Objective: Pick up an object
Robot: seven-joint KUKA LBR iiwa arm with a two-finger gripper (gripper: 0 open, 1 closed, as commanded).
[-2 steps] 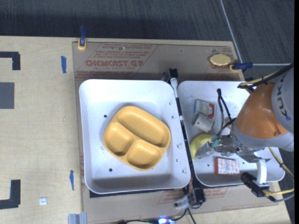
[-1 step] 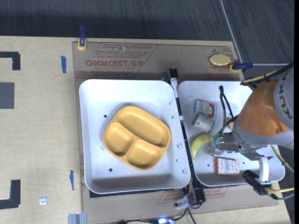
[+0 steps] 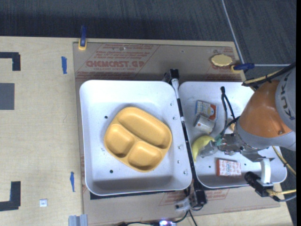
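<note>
In the right bin [image 3: 277, 175], a yellow banana-like object [image 3: 200, 145] lies against the left wall. A small white carton with blue and orange print [image 3: 205, 115] sits behind it, and a flat red and white box [image 3: 227, 166] lies toward the front. My gripper [image 3: 215, 145] reaches in from the right, low over the bin, with its tip right at the yellow object's right side. The gripper hides part of that object. The orange band of the arm [image 3: 263, 117] hangs over the bin's right half.
The left bin [image 3: 94, 98] holds a large yellow three-compartment tray [image 3: 137, 138]. A black divider rail [image 3: 182, 126] runs between the bins. Black cables [image 3: 225, 102] loop over the right bin's back. A round tan disc [image 3: 221, 60] lies on the cardboard behind.
</note>
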